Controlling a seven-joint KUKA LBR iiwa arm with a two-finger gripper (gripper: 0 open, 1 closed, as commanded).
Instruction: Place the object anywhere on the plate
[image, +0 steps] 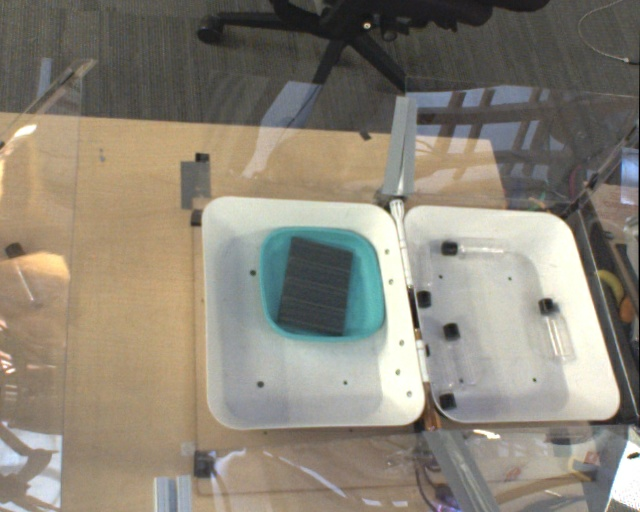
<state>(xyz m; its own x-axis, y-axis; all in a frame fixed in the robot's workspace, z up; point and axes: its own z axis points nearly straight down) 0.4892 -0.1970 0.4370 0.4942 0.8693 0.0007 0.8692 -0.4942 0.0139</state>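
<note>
Inside the left shallow white plastic bin (230, 390), a dark grey ribbed rectangular block (317, 286) lies flat on the middle of the teal rounded-square plate (372, 296), while the right white bin (590, 380) beside it carries two clear tubes with black caps (553, 327).

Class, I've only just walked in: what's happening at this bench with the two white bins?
Nothing is being handled at this moment. In the left bin a teal plate holds a dark ribbed block, which lies flat on it, so the placing looks done. The right bin holds two clear tubes with black caps: one near its far edge, one by its right wall. Both bins sit on a wooden bench.
</note>
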